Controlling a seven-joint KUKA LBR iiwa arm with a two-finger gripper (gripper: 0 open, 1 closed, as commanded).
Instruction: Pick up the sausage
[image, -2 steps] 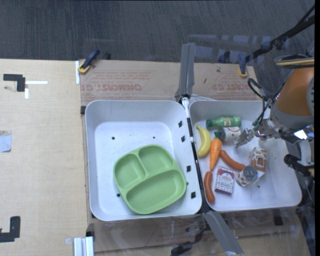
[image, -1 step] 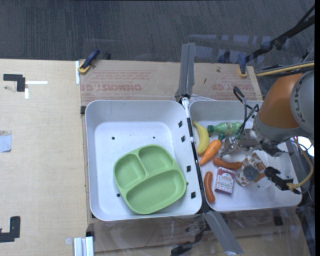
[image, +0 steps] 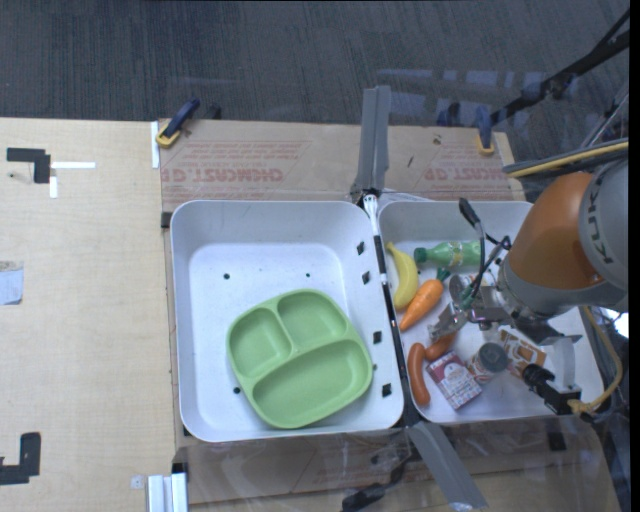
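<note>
Sausage (image: 417, 374) tight along right bin's (image: 520, 414) left wall, carrot (image: 421, 303) near.

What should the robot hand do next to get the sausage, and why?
Probably slide a bit toward the near left corner of the right bin and lower. The gripper hangs above the carrot, while the sausage lies nearer the camera, along the bin's left wall beside a red packet. Nothing shows between its fingers yet.

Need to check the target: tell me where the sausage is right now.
The sausage lies in the right bin, against its left wall near the front, just left of the red packet and below the carrot.
</note>
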